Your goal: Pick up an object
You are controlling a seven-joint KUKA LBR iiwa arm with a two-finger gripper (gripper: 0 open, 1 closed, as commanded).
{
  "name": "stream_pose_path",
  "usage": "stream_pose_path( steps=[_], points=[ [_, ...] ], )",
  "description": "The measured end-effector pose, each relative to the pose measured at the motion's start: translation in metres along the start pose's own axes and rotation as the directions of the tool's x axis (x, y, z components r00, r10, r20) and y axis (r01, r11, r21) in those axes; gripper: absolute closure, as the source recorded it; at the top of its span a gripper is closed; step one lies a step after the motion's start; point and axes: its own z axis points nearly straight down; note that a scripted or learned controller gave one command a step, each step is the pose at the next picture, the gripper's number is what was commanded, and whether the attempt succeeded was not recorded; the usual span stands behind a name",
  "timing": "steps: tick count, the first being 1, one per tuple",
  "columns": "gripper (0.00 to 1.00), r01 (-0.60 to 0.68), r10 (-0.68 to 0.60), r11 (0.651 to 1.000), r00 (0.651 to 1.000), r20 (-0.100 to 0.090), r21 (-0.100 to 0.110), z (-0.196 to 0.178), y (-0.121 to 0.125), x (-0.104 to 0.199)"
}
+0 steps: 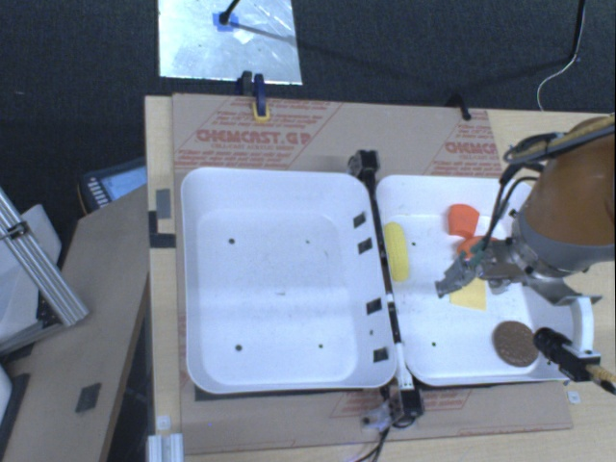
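Gripper (454, 282) sits low in the right bin (423, 369), just over the yellow flat piece (471, 298). Honestly can't tell its state. Looks like the approach step; next it needs a clean drop and pinch. Orange block (463, 219) at 12 o'clock, yellow cylinder (396, 251) at 10, brown disc (516, 344) at 4. Arm hides part of the bin.
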Motion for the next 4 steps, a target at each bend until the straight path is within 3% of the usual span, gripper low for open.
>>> stream_pose_path(
  steps=[1, 2, 3, 4],
  points=[
    [0.00, 0.002, -0.002, 1.000, 1.000, 0.005, -0.020, -0.152, 0.029, -0.026],
    [0.00, 0.002, -0.002, 1.000, 1.000, 0.005, -0.015, -0.255, 0.042, -0.047],
    [0.00, -0.004, 0.004, 1.000, 1.000, 0.005, -0.010, -0.328, 0.045, -0.086],
    [1.00, 0.004, -0.004, 1.000, 1.000, 0.004, -0.008, -0.335, 0.045, -0.084]
  ],
)
